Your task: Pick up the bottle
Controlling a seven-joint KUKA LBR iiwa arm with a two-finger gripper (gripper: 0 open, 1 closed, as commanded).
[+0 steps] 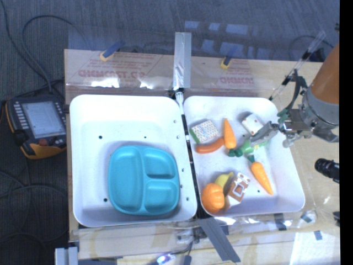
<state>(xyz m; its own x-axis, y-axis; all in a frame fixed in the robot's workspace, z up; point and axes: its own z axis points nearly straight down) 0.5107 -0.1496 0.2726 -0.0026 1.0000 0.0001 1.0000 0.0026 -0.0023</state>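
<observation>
My grey hand reaches low into the right-hand shallow white bin from its right wall, angled down toward the small green plastic bottle. The bottle lies on its side near the bin's middle. From this slant I cannot tell whether the hand is open or closed, nor whether it touches the bottle. The bottle is crowded: an upright-looking orange toy carrot stands just beside it toward the bin's far edge, and a second orange carrot lies just beside it toward the near right corner. The side approach probably avoids both. A blue divided plastic plate sits in the left-hand white bin, well apart.
</observation>
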